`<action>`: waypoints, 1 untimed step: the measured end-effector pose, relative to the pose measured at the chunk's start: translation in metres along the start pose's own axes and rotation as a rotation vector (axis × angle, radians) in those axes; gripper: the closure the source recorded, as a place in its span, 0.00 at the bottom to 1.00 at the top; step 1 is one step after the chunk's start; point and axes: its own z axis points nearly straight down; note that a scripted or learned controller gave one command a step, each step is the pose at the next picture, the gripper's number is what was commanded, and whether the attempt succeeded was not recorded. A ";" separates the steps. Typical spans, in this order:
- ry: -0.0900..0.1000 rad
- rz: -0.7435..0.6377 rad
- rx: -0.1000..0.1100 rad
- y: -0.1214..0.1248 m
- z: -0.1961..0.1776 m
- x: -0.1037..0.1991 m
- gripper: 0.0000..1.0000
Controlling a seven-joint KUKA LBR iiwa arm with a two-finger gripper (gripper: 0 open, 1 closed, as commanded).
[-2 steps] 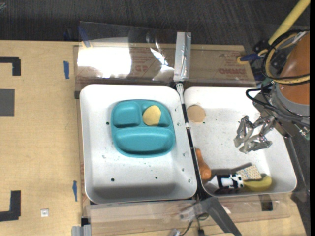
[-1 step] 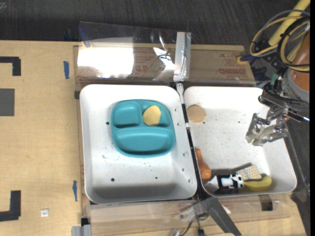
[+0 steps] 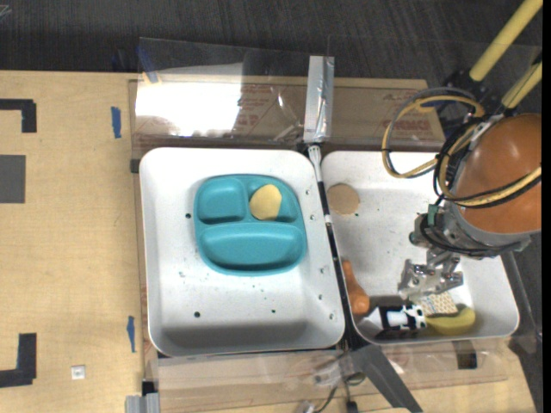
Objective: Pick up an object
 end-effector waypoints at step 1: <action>0.001 -0.359 0.011 0.000 -0.062 -0.009 1.00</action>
